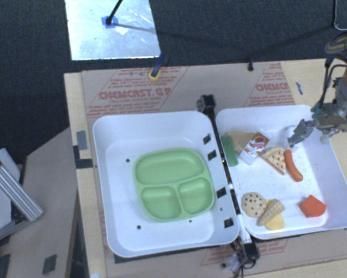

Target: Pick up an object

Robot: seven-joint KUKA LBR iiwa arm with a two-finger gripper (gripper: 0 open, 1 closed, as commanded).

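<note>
Reaching in from the right, the grey arm puts its gripper (pixel 299 132) over the upper right part of the right bin (pixel 335 168), just above the hot dog (pixel 292 165). Nothing sits between the fingers, and whether they are apart or together, cannot tell from this angle.

Right bin contents: hot dog upright-ish, slightly tilted, touching or just beside a pizza slice (pixel 274 159). Left of that a small red-and-white carton (pixel 253 148) lies against a tan wedge (pixel 240 138), with a green piece (pixel 228 151) by the bin's left wall. Lower down: cookie (pixel 252 203), waffle cone (pixel 269 210) over a yellow piece (pixel 275 221), orange block (pixel 312 206) near the lower right corner.

Left bin (pixel 112 172) holds a green divided tray (pixel 172 184), three compartments, roughly centred.
</note>
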